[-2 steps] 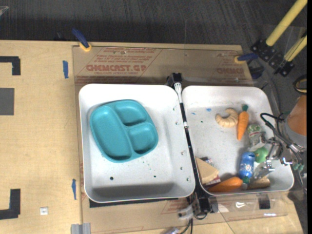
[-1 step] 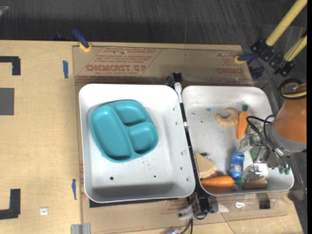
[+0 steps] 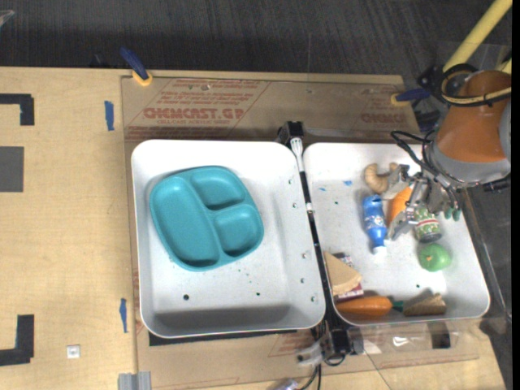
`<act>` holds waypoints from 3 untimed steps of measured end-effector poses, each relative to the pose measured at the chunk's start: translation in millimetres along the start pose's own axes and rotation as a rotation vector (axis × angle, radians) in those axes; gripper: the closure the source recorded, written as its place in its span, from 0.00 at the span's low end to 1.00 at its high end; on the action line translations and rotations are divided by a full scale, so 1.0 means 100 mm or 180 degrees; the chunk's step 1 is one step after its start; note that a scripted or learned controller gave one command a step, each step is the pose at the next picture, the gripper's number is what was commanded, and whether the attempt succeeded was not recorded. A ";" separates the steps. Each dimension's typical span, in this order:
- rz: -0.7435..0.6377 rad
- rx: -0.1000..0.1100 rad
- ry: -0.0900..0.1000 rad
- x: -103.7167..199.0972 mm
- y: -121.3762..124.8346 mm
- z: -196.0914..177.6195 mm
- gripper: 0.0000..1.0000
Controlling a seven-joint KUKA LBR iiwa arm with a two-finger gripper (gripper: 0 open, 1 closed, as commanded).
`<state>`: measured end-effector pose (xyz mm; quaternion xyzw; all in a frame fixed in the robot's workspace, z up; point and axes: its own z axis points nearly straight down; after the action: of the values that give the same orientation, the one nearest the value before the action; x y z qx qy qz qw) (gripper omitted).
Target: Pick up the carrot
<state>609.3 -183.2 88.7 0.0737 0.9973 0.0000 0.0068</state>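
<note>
Two bins on the tabletop. Carrot (image 3: 367, 305) lies at lower edge of right bin (image 3: 345, 165), unlifted. Gripper (image 3: 413, 208) sits at upper right, over an orange item (image 3: 396, 203); jaws' spread cannot be told. Pickup not yet done.

A robotics lab: cardboard-covered bench (image 3: 65, 218), two white bins (image 3: 162, 299), clamps (image 3: 136, 67), loose cables (image 3: 422, 149).

Carrot (image 3: 367, 305): orange body with a green stem end. It lies flat on its side, lengthwise along the near wall of the right bin (image 3: 475, 254), green end pointing right. A wedge-shaped item sits just behind its left end.
</note>
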 end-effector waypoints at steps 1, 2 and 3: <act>-0.0016 -0.0013 -0.0036 -0.04 0.05 -0.14 1.00; -0.0007 -0.0003 -0.0032 -0.04 0.02 -0.14 0.00; -0.0013 -0.0002 -0.0070 -0.07 0.03 -0.26 1.00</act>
<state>616.3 -180.9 115.3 0.0718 0.9973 -0.0005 0.0177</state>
